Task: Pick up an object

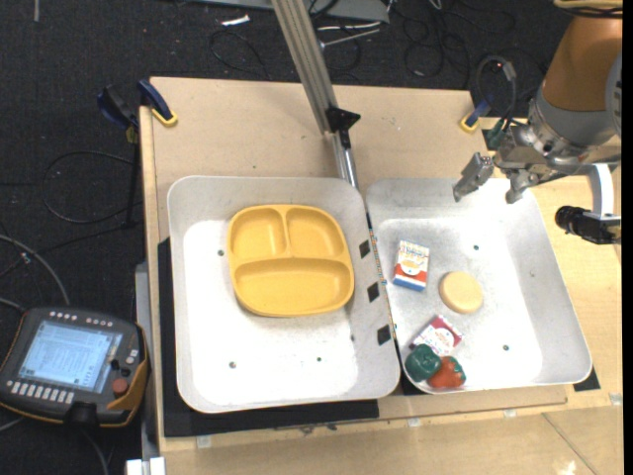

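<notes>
Pincer (pixel 492 178) of mine hangs over the far edge of the right bin (pixel 554 295), its two fingers spread apart with nothing between them. It sits well away from anything I could pick.

All the candidates in this bin lie nearer and to the left of me. A small white-and-orange carton (pixel 411 265) stands closest, toward the bin's left wall. Just to its right and a little nearer lies a flat tan disc (pixel 461 292). In the near-left corner a red-and-white packet (pixel 439 336), a green piece (pixel 423 362) and a red piece (pixel 450 373) press against one another.

That cluster is the riskiest target, I judge: the items touch, so a finger would likely land on a neighbour and shove the group apart, and the corner wall leaves little room for a finger on that side. The disc looks low and smooth; my fingers could scrape the bin floor or slide off its rim. The carton seems the safest, though closing off-centre might tip it or twist it out.

Over in the left bin (pixel 198 265) a yellow divided plate (pixel 291 260) rests; it looks too broad for my spread, so going there would probably waste the try.
</notes>
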Robot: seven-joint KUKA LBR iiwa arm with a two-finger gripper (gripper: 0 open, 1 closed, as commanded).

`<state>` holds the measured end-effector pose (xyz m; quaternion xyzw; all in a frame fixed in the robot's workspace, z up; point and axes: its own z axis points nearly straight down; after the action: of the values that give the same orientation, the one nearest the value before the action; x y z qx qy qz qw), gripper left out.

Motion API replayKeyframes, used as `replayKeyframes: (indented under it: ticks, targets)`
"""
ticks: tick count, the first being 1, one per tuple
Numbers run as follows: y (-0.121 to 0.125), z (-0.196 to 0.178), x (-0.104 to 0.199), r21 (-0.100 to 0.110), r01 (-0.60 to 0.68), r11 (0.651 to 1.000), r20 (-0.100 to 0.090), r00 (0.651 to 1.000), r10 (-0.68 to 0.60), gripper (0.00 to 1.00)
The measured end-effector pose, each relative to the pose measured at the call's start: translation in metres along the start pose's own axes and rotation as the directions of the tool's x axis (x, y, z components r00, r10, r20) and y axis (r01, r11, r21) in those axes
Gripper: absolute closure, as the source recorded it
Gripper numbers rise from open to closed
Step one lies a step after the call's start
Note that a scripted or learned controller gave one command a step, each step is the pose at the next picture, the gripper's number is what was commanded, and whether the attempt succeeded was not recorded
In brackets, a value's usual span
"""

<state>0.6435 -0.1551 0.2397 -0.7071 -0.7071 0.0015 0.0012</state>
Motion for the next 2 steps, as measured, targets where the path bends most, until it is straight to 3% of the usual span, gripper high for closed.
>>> replayKeyframes:
  ticks: [2]
  targets:
    - [-0.005, 0.107, -0.002, 0.002, -0.001, 1.000, -0.001, 1.000, 0.001, 0.00]
